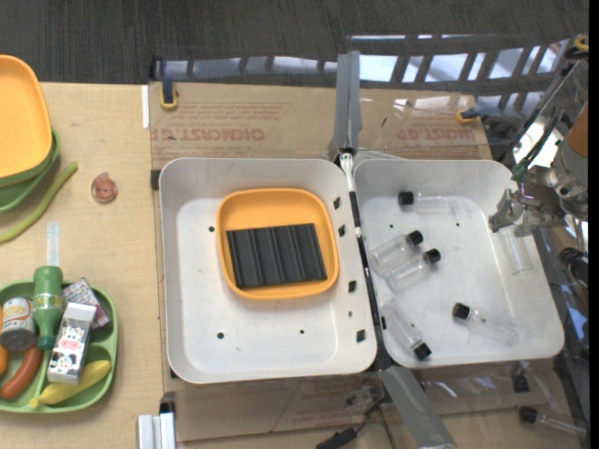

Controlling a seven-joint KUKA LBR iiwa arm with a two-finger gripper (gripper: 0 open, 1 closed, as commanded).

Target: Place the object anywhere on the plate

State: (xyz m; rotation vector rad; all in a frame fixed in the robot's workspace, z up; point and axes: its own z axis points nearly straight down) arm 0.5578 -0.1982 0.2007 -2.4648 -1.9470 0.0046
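Observation:
An orange plate [274, 201] lies in the left bin [192, 279], with a dark grey ribbed slab [277, 255] flat on it. Several clear vials with black caps lie loose in the right bin [468, 181]: one at the back [406, 197], a pair mid-left [423, 249], one at the front right [462, 313] and one at the front left [420, 350]. My gripper [512, 215] hangs over the right bin's far right side, close to its wall. A clear shape [520, 253] shows just below it; whether it is held is unclear.
Left of the bins, the wooden table bears stacked orange and green plates [19, 129], a small pink piece [104, 188] and a green tray of toy food [56, 349]. Cardboard [243, 124] and a metal frame [449, 64] lie behind the bins.

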